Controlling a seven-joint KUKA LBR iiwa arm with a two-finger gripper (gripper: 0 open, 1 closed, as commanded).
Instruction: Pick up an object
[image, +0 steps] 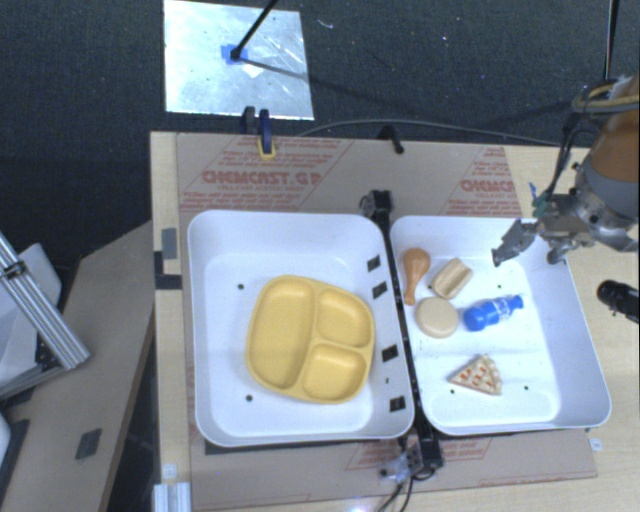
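Your end effector (530, 243) hangs spread and empty over the right bin's (575, 330) upper edge. At its seven o'clock lie a blue bottle (492, 311), bread roll (450, 277), drumstick (413, 272), round biscuit (437, 317) and pizza slice (478, 376).

A robot gripper (532, 243), fingers spread apart, hangs over the upper right of the right bin (570, 395). At its 8 o'clock lie a drumstick (414, 270), a bread roll (451, 277), a round biscuit (437, 317) and a blue bottle (492, 311); a pizza slice (477, 377) sits lower (all toy food). The left bin (225, 255) bears a yellow divided plate (310, 339).
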